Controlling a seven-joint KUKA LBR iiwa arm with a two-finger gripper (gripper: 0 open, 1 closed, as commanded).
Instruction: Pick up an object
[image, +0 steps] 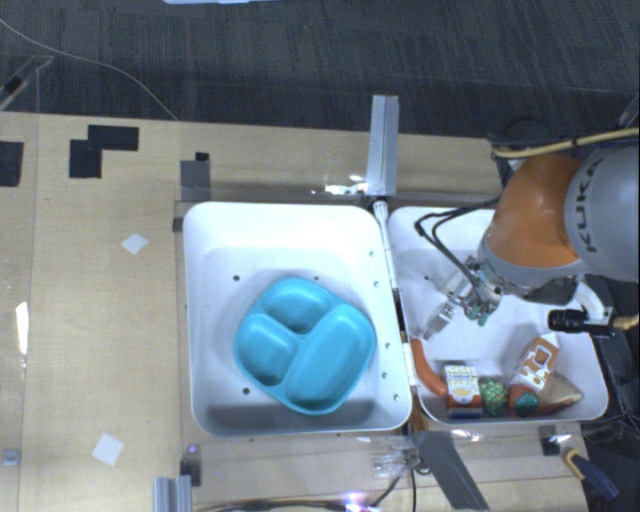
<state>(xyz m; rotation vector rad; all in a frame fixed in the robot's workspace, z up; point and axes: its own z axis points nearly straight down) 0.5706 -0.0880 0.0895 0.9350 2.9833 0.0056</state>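
My hand (440, 322) hovers in the right bin (430, 235), holding nothing; whether it's released or clenched, I can't tell. I should descend squarely over the orange sausage (427, 368) near the front wall.

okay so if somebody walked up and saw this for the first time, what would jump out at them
Most likely the bright blue divided plate, alone in the left bin. Next, the arm's orange band above the right bin, with the gripper hanging over that bin's floor. Small objects crowd its near edge, among them an orange sausage-shaped piece.
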